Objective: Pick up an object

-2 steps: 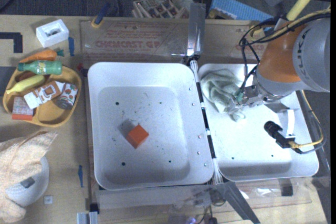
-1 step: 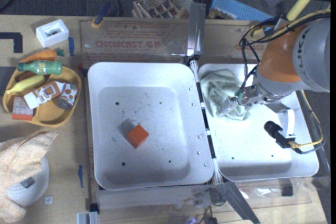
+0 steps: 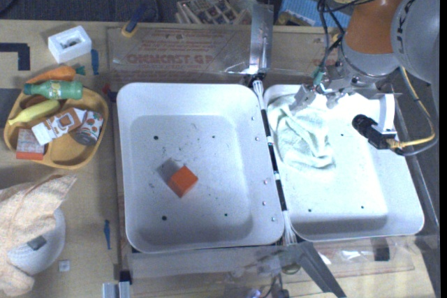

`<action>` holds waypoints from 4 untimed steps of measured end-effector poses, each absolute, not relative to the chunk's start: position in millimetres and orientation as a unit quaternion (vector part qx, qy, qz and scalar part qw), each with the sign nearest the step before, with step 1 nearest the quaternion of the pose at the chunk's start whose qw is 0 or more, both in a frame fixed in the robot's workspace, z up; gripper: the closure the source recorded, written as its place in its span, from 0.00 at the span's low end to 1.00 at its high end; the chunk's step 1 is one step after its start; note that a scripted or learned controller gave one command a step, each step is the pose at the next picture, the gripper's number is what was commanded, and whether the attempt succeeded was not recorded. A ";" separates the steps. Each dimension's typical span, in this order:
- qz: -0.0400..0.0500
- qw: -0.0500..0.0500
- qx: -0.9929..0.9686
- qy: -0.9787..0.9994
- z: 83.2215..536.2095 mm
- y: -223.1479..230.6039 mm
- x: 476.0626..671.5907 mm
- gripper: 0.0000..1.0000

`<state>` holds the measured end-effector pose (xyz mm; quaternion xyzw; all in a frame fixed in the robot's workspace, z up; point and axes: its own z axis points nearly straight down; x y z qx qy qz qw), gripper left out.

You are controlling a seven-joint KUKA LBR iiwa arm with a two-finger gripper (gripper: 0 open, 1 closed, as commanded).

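An orange block (image 3: 184, 181) lies in the left bin (image 3: 140, 108), a little left of its middle, with a small grey shadow or scrap beside it. A crumpled white cloth (image 3: 304, 137) lies in the left half of the right bin (image 3: 391, 206). My gripper (image 3: 318, 95) hangs over the back left corner of the right bin, just above the far end of the cloth. Its fingers (image 3: 302, 97) are spread open, with nothing between them. The orange block is far from it, in the other bin.
A black cable plug (image 3: 370, 130) hangs over the right bin next to the arm. Left of the bins stand a yellow bowl (image 3: 84, 157) of toy food, a white box (image 3: 69, 43) and a beige cloth (image 3: 28, 209). A clear plastic sheet (image 3: 181, 52) lies behind the left bin.
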<state>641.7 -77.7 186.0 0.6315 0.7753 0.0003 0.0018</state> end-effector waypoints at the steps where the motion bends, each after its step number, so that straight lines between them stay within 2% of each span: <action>1: 0.004 0.005 0.618 0.786 91.2 -114.1 606.5 0.00; 2: 0.000 0.001 0.651 0.759 185.7 -79.8 622.3 0.00; 3: 0.000 0.002 0.808 0.589 184.9 -44.0 644.6 0.00; 4: 0.000 0.003 0.806 0.592 195.4 -41.6 645.5 1.00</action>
